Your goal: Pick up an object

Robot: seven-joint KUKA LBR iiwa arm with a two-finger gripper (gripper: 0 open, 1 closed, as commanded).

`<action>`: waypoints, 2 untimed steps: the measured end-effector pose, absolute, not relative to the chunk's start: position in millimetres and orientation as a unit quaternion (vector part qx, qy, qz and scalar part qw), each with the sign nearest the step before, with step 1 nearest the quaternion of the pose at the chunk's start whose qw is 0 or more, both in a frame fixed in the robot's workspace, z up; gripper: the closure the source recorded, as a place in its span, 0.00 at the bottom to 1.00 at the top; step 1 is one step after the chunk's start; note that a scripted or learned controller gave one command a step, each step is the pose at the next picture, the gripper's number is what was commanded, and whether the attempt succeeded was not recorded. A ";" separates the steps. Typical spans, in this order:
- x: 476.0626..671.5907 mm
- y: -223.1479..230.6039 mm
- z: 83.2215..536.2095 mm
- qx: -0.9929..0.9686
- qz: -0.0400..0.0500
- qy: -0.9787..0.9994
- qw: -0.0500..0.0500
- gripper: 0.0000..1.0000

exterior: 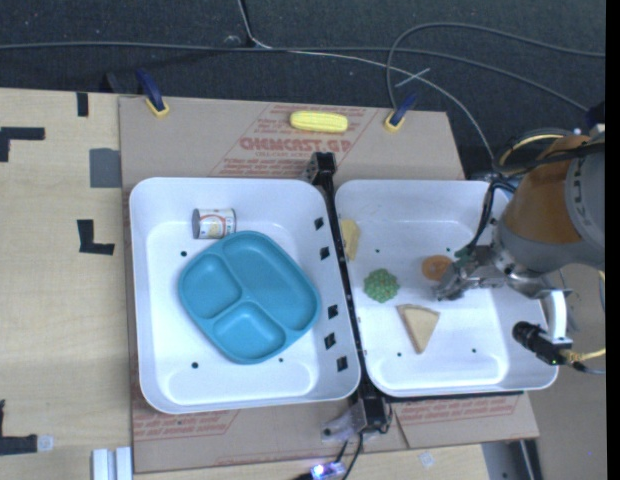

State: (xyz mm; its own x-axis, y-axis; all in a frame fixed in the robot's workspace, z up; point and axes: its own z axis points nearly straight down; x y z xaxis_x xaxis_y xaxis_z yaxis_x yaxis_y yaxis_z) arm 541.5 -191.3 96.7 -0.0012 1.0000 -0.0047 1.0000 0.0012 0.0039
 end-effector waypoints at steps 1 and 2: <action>537.1 -188.2 157.8 0.707 0.001 0.708 0.002 1.00; 542.3 -182.8 202.4 0.706 0.001 0.708 0.002 1.00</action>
State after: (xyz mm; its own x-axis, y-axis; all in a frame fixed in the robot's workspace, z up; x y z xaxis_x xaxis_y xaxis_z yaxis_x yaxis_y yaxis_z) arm 542.3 -182.8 202.4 -0.0021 1.0000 -0.0015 1.0000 0.0021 0.0038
